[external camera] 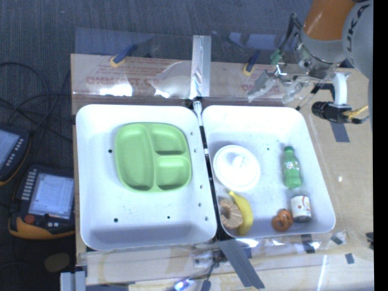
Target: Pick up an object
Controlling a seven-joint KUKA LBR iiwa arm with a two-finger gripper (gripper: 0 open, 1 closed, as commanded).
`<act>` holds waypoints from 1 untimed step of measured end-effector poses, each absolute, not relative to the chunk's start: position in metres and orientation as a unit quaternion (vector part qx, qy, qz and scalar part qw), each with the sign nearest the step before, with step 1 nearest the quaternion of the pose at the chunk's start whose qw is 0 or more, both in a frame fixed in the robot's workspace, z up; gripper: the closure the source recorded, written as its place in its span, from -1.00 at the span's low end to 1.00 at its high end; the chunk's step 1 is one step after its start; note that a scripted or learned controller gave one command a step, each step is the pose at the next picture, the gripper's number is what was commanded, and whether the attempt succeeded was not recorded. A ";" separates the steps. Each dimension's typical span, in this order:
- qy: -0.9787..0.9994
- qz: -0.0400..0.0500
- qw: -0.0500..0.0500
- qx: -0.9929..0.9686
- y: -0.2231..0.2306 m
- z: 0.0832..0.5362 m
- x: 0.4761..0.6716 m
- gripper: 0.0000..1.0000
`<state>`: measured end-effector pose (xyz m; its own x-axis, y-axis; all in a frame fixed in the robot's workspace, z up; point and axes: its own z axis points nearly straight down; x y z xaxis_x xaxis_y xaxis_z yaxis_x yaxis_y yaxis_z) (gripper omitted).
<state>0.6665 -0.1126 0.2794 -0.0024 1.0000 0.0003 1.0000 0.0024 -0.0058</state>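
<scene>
The right bin (pixel 306 132) holds a white round bowl (pixel 237 165), a green bottle (pixel 291 167) lying lengthwise, a yellow banana (pixel 244 213), a brown ring-shaped pastry (pixel 228 210), a small can (pixel 301 207) and a small brown item (pixel 281 220). A green divided plate (pixel 153 156) lies in the left bin (pixel 97 211). My gripper (pixel 276 91) hangs over the back rim of the right bin, well behind the objects. Its fingers are spread open with nothing between them.
A metal divider strip (pixel 200 65) stands behind the seam between the bins. Yellow and blue clamps (pixel 123 54) sit on the back board. A tablet and pendant (pixel 45 199) lie on the floor to the left.
</scene>
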 end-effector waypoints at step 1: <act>-0.708 0.002 0.002 -0.706 -0.113 0.279 0.666 -1.00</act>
<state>0.6665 -0.1126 0.2794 -0.0024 1.0000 0.0003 1.0000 0.0024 -0.0058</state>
